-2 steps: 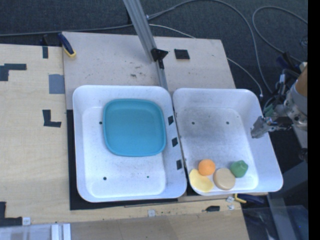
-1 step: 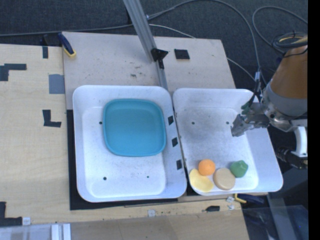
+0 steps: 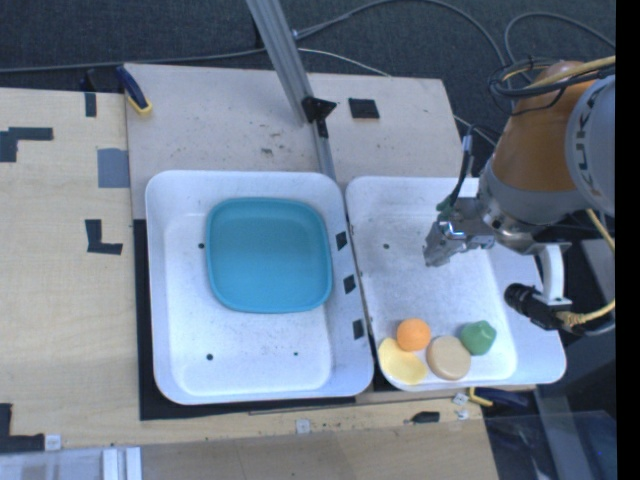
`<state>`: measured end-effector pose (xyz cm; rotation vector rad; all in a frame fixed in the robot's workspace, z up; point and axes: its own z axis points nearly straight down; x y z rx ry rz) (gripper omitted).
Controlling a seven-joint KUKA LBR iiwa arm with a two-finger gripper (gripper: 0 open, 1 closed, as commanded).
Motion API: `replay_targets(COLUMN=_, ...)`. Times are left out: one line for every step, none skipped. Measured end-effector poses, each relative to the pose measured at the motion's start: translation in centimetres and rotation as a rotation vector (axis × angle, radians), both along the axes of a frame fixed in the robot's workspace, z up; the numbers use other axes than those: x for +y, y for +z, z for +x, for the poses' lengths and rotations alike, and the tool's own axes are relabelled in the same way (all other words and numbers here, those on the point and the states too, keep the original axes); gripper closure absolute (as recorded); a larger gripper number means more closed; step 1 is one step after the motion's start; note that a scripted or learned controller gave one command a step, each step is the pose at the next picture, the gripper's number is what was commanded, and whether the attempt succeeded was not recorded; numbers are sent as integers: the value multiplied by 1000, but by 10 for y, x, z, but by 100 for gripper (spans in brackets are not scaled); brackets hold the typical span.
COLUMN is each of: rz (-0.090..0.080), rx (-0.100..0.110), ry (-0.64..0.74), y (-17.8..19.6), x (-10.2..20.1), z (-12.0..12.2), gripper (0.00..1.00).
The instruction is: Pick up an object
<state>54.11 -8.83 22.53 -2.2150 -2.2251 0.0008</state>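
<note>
Four small things lie bunched at the 6 o'clock edge of the right bin [image 3: 400,218]: an orange ball [image 3: 412,334], a tan round piece [image 3: 449,358] touching it at its 4 o'clock, a green piece [image 3: 478,337] just beside the tan one at 2 o'clock, and a flat yellow piece [image 3: 398,364] under the ball at 7 o'clock. All four rest on the bin floor, none lifted.

The pincer [image 3: 440,250] hangs over the middle of the same bin, at about 1 o'clock from the ball and well apart from the cluster. Nothing sits between its tips; whether they are spread or closed I cannot tell from this slant. The arm [image 3: 545,158], grey with its orange band, comes in from 3 o'clock.

The left bin [image 3: 165,298] sits touching the right one and holds a blue plate [image 3: 268,254] toward its 12 o'clock side. Both bins rest on the table [image 3: 60,268]. A slanting metal bar [image 3: 285,48] runs from 12 o'clock down to the seam between the bins, and a blue-and-yellow clamp [image 3: 134,90] lies near the table's 11 o'clock corner.
</note>
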Motion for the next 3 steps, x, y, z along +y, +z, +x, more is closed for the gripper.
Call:
replay_targets(rz=0, rx=-1, ry=0, y=6, x=54, z=25, gripper=100)
replay_targets(rz=0, rx=-2, ry=0, y=13, x=100, z=37, gripper=100)
replay_targets(rz=0, rx=-1, ry=0, y=17, x=151, z=51, gripper=100)
